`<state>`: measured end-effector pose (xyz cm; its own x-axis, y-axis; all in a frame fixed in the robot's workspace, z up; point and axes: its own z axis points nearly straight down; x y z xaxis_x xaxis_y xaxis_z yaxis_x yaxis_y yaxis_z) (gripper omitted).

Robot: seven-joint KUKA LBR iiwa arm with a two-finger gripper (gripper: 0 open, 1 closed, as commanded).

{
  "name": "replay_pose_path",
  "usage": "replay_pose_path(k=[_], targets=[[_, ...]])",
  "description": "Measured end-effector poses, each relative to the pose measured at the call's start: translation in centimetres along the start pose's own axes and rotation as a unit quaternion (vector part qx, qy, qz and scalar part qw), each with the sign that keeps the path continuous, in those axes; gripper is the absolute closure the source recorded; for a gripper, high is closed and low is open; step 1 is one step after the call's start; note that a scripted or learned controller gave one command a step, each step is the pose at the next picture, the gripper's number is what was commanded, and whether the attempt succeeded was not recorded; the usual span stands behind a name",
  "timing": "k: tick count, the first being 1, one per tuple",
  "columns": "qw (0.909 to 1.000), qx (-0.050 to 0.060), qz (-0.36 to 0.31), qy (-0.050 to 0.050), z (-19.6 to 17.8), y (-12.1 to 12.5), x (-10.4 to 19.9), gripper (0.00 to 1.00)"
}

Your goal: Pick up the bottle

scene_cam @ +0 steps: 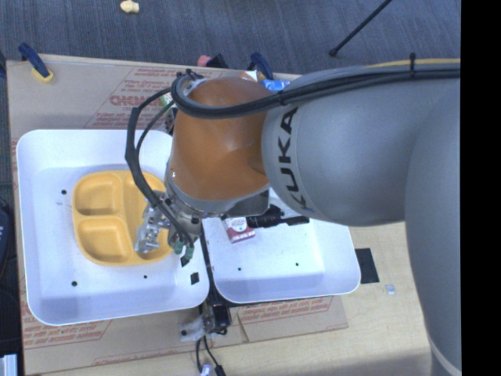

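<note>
Arm (313, 163) hides most of right bin (313, 276) (gripper (150, 237) state unclear)

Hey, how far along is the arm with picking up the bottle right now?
Done so far: the arm is lowered over the left bin, with the gripper at the right edge of the yellow divided tray. In hand: nothing I can confirm; no bottle is visible between the fingers. Left: the whole pick. I cannot make out a bottle; the arm hides much of both bins, and a small red-and-white item lies in the right bin.
</note>
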<state>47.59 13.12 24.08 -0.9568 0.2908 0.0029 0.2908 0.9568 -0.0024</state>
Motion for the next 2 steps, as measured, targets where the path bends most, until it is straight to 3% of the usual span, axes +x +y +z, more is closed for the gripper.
replay_pose_path(k=[1,2], targets=[[0.9989,-0.001,-0.047,-0.002,-4.2,1.2,0.3,1.00],[0.9805,-0.001,-0.196,-0.003,-4.5,5.3,1.6,1.00]])
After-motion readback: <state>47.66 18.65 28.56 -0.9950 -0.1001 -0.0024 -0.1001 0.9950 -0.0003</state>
